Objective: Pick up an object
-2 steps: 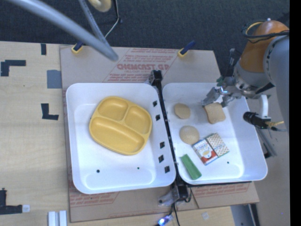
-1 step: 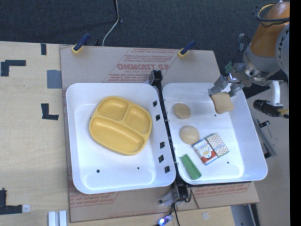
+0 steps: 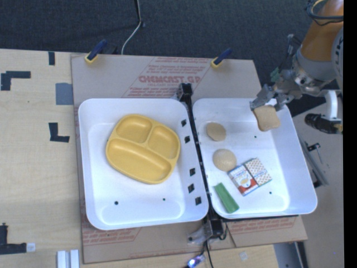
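Observation:
My gripper (image 3: 269, 100) hangs over the far right corner of the right bin (image 3: 290, 166). It is shut on a tan, bread-like square (image 3: 267, 118), which hangs tilted just below the fingers and above the bin floor. On the floor of this bin lie two round beige pieces (image 3: 216, 131) (image 3: 225, 159), a small red-and-white patterned box (image 3: 250, 176) and a green block (image 3: 226, 197).
The left bin (image 3: 95, 194) holds a yellow divided plate (image 3: 144, 147). A black divider with clips (image 3: 191, 149) runs between the bins. Both bins rest on a cardboard sheet (image 3: 162, 77) held by two blue-and-yellow clamps. A black cable (image 3: 135, 15) trails off at the back.

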